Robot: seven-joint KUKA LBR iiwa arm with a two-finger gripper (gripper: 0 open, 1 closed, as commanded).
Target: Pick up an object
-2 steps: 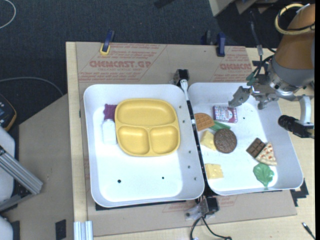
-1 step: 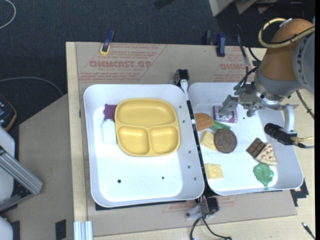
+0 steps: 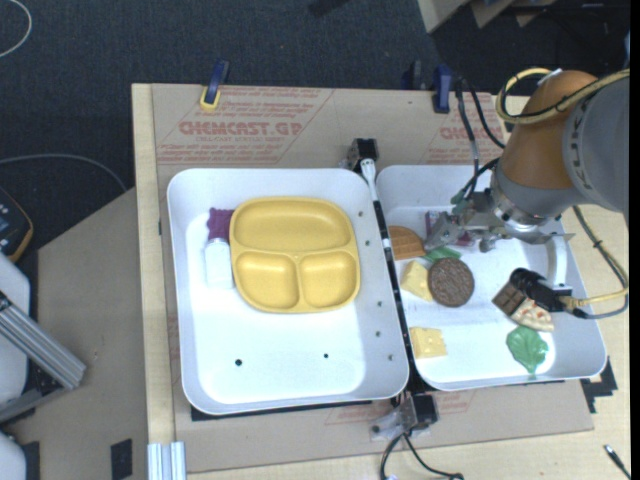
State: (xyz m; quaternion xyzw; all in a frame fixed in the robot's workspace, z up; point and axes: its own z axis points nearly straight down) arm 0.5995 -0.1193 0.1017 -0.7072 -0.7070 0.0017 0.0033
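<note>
My arm [image 3: 590, 148] is grey with an orange band. Both bins [image 3: 290, 378] are white. The left one carries a yellow sectioned tray [image 3: 295, 251] and a purple piece [image 3: 218, 223]. The right one carries a dark brown round cookie [image 3: 451, 281], a pale yellow cheese slice [image 3: 429, 342] and a green leaf [image 3: 527, 348]. The worktop [image 3: 300, 118] is tan with red lettering.

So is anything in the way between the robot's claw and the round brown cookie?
Nothing visible blocks it. The gripper hangs in the right bin, just above the round brown cookie. A green leafy piece lies by the cookie's top edge, close under the gripper, so it could get nudged.
</note>
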